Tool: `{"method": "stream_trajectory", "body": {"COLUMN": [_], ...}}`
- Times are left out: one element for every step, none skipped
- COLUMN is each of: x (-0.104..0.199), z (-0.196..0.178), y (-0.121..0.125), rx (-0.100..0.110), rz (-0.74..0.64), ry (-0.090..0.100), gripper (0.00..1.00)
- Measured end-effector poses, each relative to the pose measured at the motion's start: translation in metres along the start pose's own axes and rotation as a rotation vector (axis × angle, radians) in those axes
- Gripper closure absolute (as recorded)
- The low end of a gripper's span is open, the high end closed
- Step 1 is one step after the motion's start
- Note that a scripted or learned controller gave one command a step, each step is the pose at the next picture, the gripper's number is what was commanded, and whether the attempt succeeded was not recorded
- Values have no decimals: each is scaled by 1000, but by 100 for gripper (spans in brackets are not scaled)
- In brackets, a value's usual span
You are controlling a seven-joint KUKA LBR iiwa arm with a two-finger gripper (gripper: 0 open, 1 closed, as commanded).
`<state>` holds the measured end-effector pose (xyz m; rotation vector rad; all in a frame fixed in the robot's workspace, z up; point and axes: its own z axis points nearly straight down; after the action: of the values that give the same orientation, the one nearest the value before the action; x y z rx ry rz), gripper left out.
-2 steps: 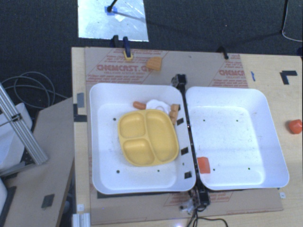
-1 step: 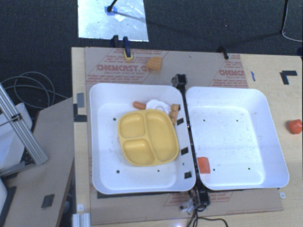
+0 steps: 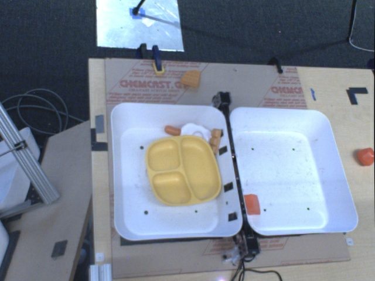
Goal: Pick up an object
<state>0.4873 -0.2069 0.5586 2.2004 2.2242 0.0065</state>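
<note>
Left bin [image 3: 126, 157]: yellow divided plate [image 3: 182, 171] at centre, small orange piece [image 3: 172, 130] near its back edge.
Right bin [image 3: 334, 157]: orange block [image 3: 251, 204] at front-left corner.

Bright, even light from overhead — both white bins [image 3: 234, 157] wash out pale, shadows soft under their rims. Above the left bin, glare flares off a shiny sheet [image 3: 139, 16] — everything slightly soft, grainy.
</note>
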Motion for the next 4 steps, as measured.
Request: {"method": "stream_trajectory", "body": {"x": [0, 0, -1, -1], "z": [-12, -12, -23, -23], "y": [0, 0, 1, 1], "rx": [-5, -4, -9, -8], "rz": [-3, -3, -6, -7], "ry": [-3, -2, -5, -5], "gripper": [100, 0, 100, 0]}}
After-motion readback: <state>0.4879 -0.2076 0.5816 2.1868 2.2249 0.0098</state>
